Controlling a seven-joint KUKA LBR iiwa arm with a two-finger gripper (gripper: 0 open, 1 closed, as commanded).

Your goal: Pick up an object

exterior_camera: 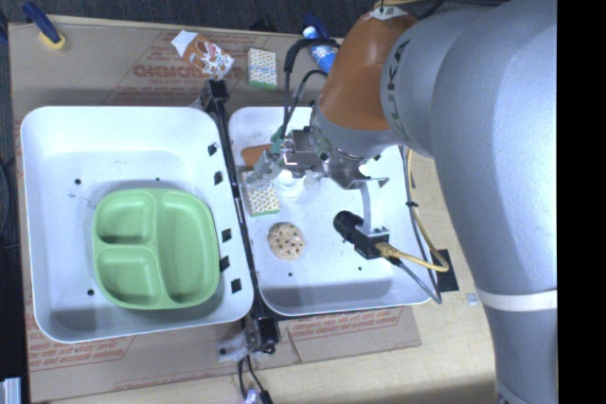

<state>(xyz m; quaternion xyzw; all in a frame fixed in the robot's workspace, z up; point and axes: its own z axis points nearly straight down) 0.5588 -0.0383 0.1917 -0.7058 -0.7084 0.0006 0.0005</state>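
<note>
The grey arm (483,137) is looming over the right bin (331,293), its orange band (365,76) sitting above the hand (284,161). The hand is hanging over that bin's upper left part; whether it is spread or pinching, I cannot tell. A cookie (285,240) is lying just below the hand. A green divided plate (156,248) is resting in the left bin (57,147).

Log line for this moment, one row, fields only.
arm: over right bin | gripper: low at left side, fingers unclear | nearby: patterned packet, cookie | left bin: green tray
</note>
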